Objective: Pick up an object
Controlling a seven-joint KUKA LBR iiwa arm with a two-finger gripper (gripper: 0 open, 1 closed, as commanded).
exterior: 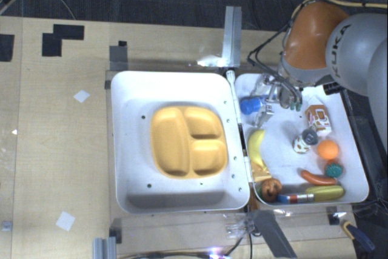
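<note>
My gripper [274, 97] hangs low over the back left part of the right bin [357, 158], under the orange wrist band. A blue cup-like object [249, 105] lies right against its left side; whether it is gripped is unclear. A yellow banana [257, 149] lies in front of it along the bin's left wall. Further right are a small orange-and-white carton [318, 118], a little bottle with a dark cap [304, 141] and an orange ball [328, 150].
Along the right bin's front lie a red sausage [317, 178], a teal piece [334, 170], a yellow marker [321, 193] and a reddish apple [270, 188]. The left bin [127, 130] holds a yellow divided tray [188, 141]. A metal post [232, 33] stands behind the bins.
</note>
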